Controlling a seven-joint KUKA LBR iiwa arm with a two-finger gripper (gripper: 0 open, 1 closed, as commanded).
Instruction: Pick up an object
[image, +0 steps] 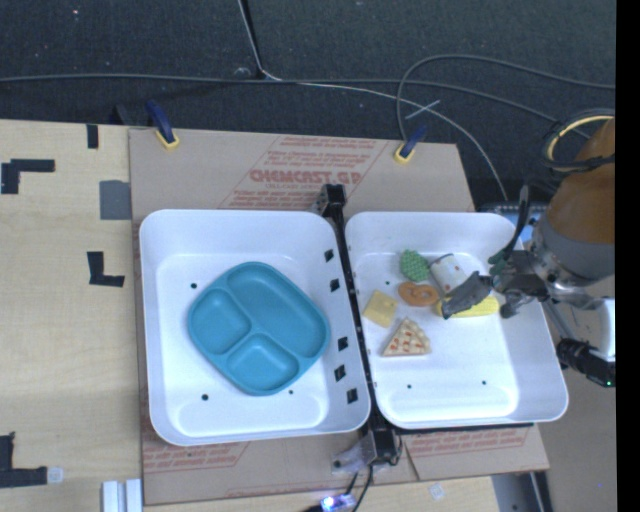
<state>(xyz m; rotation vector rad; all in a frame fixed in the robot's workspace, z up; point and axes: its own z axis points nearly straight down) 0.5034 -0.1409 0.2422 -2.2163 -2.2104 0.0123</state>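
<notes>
The right bin (520, 400) holds several toy foods: a green bumpy piece (414, 264), a white piece (447, 270), an orange-brown disc (419, 294), a pale yellow block (380, 308) and a pizza slice (405, 340). A bright yellow piece (483, 309) lies toward the bin's right side. My gripper (485, 300) is low over that yellow piece and stands open, one dark finger (460, 297) to its left and the other at its right. The yellow piece is partly hidden under the gripper, and nothing is lifted.
The left bin (165, 400) holds a blue divided plate (258, 326). A black divider with clips (345, 320) runs between the bins. Cables (440, 120) cross the dark mat behind the bins. The arm's body (580, 230) stands over the right bin's right rim.
</notes>
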